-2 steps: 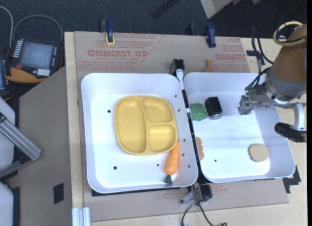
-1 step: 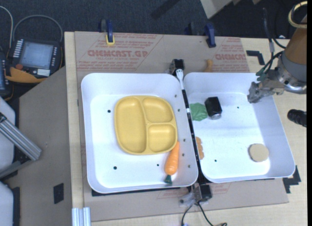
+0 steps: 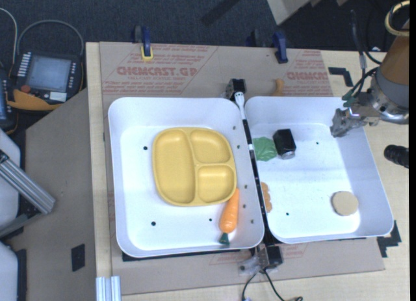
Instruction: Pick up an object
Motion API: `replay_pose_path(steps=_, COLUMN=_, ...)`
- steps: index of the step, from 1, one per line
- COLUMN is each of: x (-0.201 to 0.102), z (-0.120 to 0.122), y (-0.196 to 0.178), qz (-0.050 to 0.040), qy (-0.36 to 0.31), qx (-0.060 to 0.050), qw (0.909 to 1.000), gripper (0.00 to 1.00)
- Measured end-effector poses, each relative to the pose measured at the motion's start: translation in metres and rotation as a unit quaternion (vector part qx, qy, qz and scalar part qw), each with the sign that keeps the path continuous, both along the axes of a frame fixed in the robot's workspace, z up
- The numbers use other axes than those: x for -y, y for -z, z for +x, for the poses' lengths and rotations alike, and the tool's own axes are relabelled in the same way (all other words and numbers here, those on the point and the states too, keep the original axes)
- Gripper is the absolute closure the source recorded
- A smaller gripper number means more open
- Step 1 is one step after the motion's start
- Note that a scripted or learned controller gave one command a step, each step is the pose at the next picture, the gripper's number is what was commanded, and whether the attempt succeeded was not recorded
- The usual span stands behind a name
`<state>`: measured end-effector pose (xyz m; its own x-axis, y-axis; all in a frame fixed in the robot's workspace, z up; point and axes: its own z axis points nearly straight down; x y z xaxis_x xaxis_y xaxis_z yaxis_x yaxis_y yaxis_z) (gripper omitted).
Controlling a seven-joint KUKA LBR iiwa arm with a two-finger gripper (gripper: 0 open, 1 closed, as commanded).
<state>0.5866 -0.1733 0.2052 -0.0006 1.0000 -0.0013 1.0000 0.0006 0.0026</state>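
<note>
The gripper (image 3: 342, 124) hovered over the right bin's (image 3: 364, 183) far right edge, its grasp impossible to judge, well apart from the black block (image 3: 284, 143) beside the green piece (image 3: 264, 149).

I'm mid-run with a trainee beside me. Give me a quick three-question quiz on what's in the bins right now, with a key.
1. True or false: the carrot lies inside a compartment of the yellow divided plate.
2. Which thing lies right beside the black block in the right bin? A) the tan round piece B) the green piece C) the carrot
3. Fill in: the gripper hangs over the right bin's ___ right corner.

Key
1. False. It lies on the left bin floor, at the plate's near right edge.
2. B, the green piece. The tan round piece lies apart, near the front.
3. far
</note>
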Motion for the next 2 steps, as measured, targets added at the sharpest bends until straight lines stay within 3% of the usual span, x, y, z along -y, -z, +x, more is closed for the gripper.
replay_pose_path(steps=2, x=-0.11, z=-0.035, y=0.006, qz=0.0021, qy=-0.003, qx=-0.003, qw=1.0, gripper=1.0)
